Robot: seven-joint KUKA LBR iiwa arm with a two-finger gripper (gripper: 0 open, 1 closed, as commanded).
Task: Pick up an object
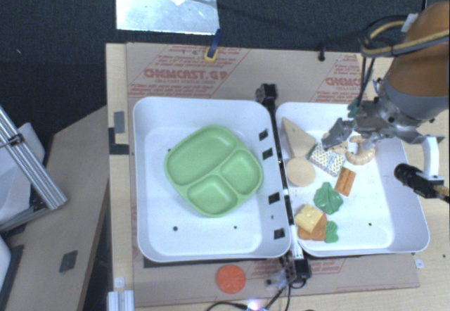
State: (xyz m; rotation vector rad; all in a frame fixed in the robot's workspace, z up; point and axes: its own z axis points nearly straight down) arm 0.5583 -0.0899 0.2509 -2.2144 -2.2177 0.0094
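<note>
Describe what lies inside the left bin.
A green tray with three compartments lies in the left bin; nothing shows in its compartments. The bin floor beneath the tray is covered, so it cannot be seen.

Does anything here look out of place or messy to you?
One thing stands out: an orange disc lies on the bench below the left bin, outside both bins. The green divided plate sits askew in that bin. The toy foods are bunched along the right bin's left side, none spilled.

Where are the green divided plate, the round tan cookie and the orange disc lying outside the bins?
Green divided plate [214,170]: camera view, on the ridge where its compartments meet.
Round tan cookie [301,172]: camera view, its top face.
Orange disc [230,278]: camera view, its centre.
</note>
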